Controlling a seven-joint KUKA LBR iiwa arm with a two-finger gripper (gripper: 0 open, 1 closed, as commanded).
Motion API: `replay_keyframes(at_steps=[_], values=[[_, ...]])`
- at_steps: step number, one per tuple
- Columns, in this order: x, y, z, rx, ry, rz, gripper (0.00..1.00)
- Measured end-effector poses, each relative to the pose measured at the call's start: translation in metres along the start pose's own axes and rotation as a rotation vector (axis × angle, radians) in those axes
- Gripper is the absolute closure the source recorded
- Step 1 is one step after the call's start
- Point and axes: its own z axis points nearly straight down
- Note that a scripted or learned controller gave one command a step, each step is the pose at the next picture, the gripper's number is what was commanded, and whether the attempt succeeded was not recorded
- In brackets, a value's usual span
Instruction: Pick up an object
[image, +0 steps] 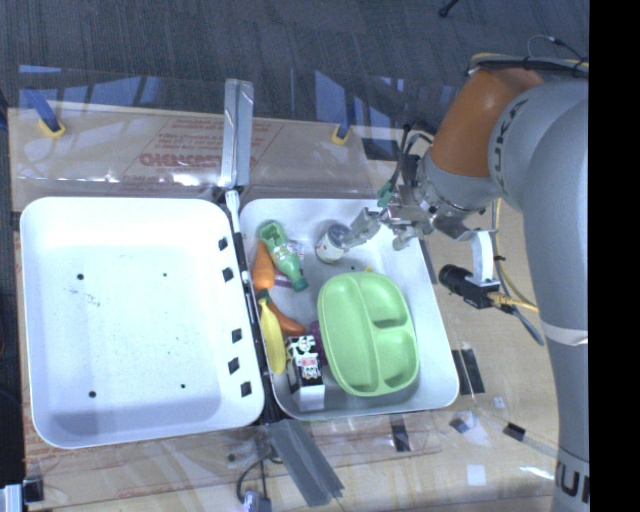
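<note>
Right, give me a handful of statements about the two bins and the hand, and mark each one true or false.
1. The green divided plate lies in the right bin. True.
2. The green bottle lies in the left bin. False: it lies in the right bin, near the left wall.
3. The hand is over the right bin's far end. True.
4. The yellow banana rests on the plate. False: it lies along the bin's left wall, apart from the plate.
5. The small black-and-white carton sits left of the plate. True.
</note>
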Motion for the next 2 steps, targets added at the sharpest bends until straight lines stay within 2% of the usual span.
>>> replay_keyframes(at_steps=[1, 2], values=[[0.044, -0.028, 0.11, 0.0, -0.001, -0.145, 0.0], [0.007, -0.031, 0.102, -0.031, 0.014, -0.239, 0.0]])
